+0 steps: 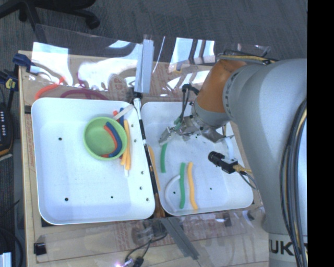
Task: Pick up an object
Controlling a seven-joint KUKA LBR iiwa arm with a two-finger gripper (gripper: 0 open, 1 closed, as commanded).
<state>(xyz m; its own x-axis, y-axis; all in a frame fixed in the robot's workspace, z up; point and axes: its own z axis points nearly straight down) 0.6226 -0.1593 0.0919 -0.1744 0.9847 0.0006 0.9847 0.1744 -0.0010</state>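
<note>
Metal two-finger gripper [168,134] open, holding nothing, low in the right white bin [236,194]. Short green plastic stick [163,157] just below it, lying lengthwise toward the near rim. Straight down to reach.

A wooden bench [23,156] stands on dark grey carpet [156,18], with a black chair base [62,10] at far left and glare on its far edge.
</note>
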